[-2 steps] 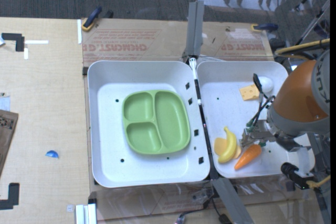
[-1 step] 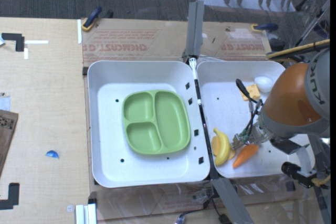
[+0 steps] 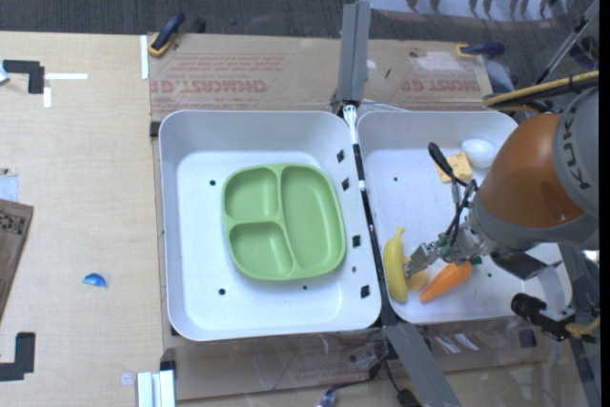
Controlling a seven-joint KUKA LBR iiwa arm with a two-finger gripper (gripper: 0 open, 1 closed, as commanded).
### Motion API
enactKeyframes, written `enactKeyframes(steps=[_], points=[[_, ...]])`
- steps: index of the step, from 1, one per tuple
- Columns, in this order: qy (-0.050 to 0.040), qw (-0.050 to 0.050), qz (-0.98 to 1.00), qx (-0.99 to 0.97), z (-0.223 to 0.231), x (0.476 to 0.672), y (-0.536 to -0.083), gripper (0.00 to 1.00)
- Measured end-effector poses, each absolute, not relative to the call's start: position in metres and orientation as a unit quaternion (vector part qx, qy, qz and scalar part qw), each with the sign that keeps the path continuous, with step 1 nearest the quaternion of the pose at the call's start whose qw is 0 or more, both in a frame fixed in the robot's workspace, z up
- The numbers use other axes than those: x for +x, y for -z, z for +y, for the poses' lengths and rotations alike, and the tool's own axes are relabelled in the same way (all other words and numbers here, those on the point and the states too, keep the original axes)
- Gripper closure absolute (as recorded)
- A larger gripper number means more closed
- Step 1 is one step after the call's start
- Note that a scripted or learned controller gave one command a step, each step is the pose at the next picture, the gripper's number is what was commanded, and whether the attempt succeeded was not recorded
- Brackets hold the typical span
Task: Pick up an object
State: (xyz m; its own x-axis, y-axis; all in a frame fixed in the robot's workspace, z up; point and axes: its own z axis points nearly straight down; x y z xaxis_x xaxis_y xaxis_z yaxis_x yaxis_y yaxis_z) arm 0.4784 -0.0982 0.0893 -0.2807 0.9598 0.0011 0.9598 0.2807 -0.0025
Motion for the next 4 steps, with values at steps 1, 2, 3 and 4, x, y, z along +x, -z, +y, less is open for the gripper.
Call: enactKeyframes(steps=[1,2,3,4], points=[[-0.0010,0.002,-0.794,-0.608,-0.104,0.490,-0.089,0.00],[-0.0008,0.002,-0.858,-0.513,-0.107,0.478,-0.089,0.00],[-0.0013,0.002,-0.857,-0.515,-0.109,0.479,-0.095,1.00],[-0.0014,0.003,-0.857,-0.515,-0.109,0.479,-0.095,0.00]])
